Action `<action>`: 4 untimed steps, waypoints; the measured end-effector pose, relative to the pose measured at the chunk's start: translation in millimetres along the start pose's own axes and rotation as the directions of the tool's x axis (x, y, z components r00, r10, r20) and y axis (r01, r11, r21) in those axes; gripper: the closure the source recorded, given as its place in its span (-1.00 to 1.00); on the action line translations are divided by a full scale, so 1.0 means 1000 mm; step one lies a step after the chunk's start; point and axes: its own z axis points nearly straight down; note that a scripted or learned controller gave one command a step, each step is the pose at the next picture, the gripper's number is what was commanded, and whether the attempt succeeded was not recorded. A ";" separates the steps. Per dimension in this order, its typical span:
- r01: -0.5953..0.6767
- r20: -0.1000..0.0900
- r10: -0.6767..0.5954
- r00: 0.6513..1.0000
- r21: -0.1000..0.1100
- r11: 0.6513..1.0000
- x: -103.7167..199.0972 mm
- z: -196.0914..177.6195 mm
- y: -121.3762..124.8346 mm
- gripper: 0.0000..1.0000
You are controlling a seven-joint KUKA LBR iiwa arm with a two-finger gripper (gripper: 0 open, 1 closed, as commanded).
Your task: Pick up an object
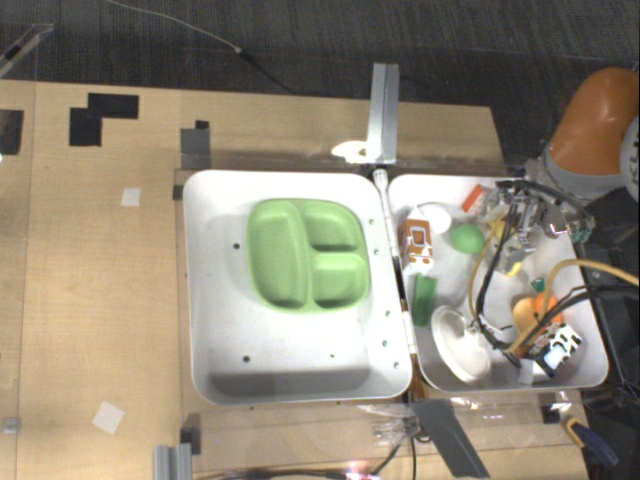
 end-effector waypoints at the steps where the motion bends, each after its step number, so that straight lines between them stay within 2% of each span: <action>1: -0.197 0.001 0.197 0.980 0.001 0.980 0.006 -0.001 0.055 -1.00; 2: -0.193 0.012 0.193 0.981 0.002 0.981 0.002 -0.016 0.054 1.00; 3: -0.025 0.006 0.025 1.000 0.005 1.000 0.014 -0.121 0.016 1.00; 4: 0.273 0.002 -0.273 0.962 0.001 0.962 -0.017 -0.135 -0.003 1.00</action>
